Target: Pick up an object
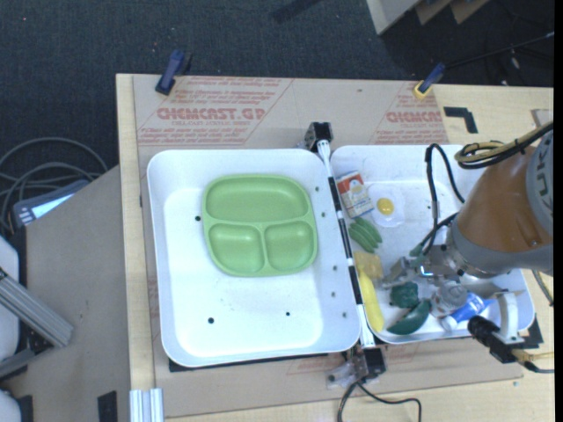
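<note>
My gripper (413, 271) is down in the right bin (413, 161), below the grey wrist and orange band (497, 214) of the arm. It hangs right over a dark green object (405, 295), and I cannot tell whether they touch. A second dark green piece (410, 323) lies nearer the bin's front wall. A blue and white item (464, 310) lies to the right of them. Also in this bin are a yellow banana (369, 293) along the left wall, a light green vegetable (365, 234), a fried egg toy (385, 207) and a small red and white carton (354, 193).
The left bin (176, 262) holds a light green divided plate (260, 223). A black cable (437, 178) loops from the arm over the right bin's back half. Clamps (169, 71) sit at the bench's far edge.
</note>
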`<state>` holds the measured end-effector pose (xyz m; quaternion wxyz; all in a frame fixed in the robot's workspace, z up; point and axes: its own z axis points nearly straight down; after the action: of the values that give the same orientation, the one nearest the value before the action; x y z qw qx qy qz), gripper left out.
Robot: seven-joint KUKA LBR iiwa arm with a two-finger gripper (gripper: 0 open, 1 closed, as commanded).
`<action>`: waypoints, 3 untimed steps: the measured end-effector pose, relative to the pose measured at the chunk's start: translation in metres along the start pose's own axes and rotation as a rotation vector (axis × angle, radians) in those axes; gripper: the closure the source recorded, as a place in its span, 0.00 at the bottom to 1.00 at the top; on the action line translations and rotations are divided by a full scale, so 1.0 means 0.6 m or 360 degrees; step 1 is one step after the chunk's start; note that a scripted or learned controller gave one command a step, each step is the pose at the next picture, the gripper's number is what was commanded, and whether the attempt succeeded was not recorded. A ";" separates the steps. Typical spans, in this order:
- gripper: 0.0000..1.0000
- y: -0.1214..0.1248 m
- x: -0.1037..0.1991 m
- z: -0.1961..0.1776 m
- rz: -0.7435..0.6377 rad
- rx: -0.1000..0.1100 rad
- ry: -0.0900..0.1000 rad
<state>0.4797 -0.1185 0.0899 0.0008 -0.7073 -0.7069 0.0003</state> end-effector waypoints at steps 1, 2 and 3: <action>0.00 -0.002 -0.001 0.010 0.0000 0.0002 0.0002; 1.00 -0.001 0.000 -0.007 0.0001 -0.0003 0.0000; 0.00 -0.001 0.000 -0.007 0.0000 -0.0001 0.0001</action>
<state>0.4789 -0.1184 0.0939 0.0006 -0.7073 -0.7070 -0.0001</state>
